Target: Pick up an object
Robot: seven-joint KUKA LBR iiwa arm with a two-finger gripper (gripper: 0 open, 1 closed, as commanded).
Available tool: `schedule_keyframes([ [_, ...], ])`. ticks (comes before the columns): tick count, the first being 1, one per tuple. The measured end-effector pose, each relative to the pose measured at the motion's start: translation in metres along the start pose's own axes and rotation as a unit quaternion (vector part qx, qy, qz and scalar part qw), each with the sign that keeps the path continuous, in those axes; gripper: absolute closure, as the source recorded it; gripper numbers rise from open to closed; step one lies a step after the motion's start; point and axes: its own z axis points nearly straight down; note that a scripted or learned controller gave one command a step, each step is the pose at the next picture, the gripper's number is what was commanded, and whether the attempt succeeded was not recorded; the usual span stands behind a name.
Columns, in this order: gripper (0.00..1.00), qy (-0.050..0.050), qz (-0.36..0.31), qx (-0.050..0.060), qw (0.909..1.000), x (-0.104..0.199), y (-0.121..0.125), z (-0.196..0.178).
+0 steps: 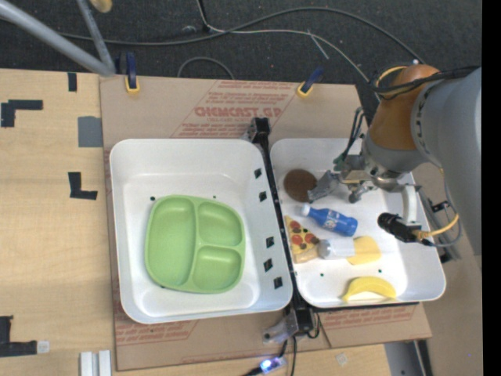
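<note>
White bin [423, 284] on the cardboard-covered bench holds the gripper [338, 186] low with fingers spread and pinching nothing, brown disc [298, 183] just beside it, blue bottle [331, 220] just below; straddle one squarely before closing.

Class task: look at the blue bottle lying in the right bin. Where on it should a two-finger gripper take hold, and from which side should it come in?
Probably the middle of the blue bottle, from straight above. It lies on its side, white cap toward the pizza slice, so its long sides face up-right and down-left. The fingers would close across the narrow body, though the yellow block and the gripper sit close on those sides.
</note>
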Motion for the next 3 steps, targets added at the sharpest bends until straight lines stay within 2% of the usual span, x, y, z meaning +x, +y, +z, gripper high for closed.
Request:
schedule_keyframes([
  [1,1.00,0.001,-0.001,0.001,1.0000,0.001,0.000,-0.010],
  [2,1.00,0.000,-0.001,-0.006,1.0000,0.011,-0.004,-0.060],
  [3,1.00,0.000,0.000,-0.006,1.0000,0.011,-0.004,-0.108],
])
